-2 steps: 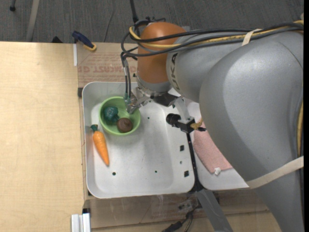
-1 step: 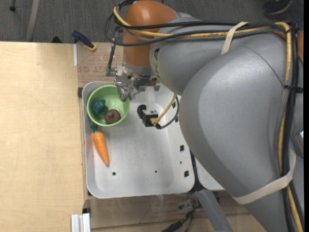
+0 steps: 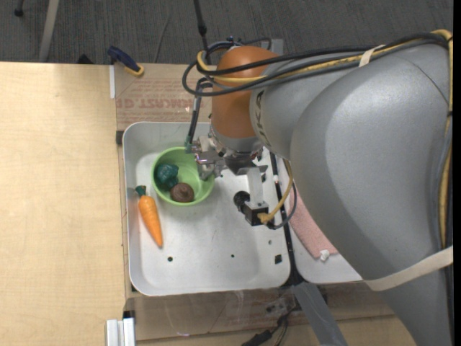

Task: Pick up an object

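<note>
Two white bins sit side by side on the bench, and the left bin (image 3: 194, 265) carries nearly everything that can be made out. A green bowl (image 3: 164, 189) rests in its upper-left part, holding a dark teal lump (image 3: 168, 173) and a brown rounded piece (image 3: 182, 192) that lie close together, the teal one higher in the frame. Just left of the bowl, on the bin floor, a carrot (image 3: 150, 219) lies at a slant with its green top near the bin's left wall and its tip pointing toward the lower right; it is beside the bowl but apart from it. The gripper (image 3: 207, 166) hangs at the bowl's right rim, under the orange band (image 3: 234, 96) of the arm (image 3: 374, 171), and its metal parts overlap the rim so closely that whether it is wide, narrow or closed on anything cannot be told. Black and yellow cables (image 3: 288, 67) loop across the wrist, and a small black fitting (image 3: 248, 207) hangs lower, over the bin floor. The arm's large grey body covers most of the right bin (image 3: 338, 269), of which a strip of floor shows, with a pink cloth-like item (image 3: 311, 231) partly tucked beneath the arm. A blue and yellow clamp (image 3: 124, 60) sits at the far edge of the bench, near a brown cardboard sheet (image 3: 155, 96).
</note>
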Motion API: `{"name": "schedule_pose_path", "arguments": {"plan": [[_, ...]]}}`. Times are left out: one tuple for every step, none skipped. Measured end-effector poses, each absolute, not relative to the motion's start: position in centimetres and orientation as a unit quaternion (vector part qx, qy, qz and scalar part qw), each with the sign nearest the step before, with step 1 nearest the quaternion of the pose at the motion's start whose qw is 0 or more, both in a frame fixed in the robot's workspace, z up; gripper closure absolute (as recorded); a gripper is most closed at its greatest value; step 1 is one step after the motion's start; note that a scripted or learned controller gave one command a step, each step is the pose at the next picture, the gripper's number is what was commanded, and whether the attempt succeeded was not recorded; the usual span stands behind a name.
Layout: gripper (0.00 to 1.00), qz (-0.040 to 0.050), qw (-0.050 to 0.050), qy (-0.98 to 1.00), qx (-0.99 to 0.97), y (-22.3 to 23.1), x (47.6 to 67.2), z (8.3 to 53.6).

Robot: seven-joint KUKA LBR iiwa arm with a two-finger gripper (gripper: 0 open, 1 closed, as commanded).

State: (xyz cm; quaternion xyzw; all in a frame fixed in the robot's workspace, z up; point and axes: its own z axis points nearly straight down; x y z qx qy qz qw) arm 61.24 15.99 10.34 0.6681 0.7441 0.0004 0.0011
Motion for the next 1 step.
{"name": "schedule_pose_path", "arguments": {"plan": [[1.00, -0.0024, 0.000, 0.664, 0.747, 18.38, 63.34, 25.25]]}}
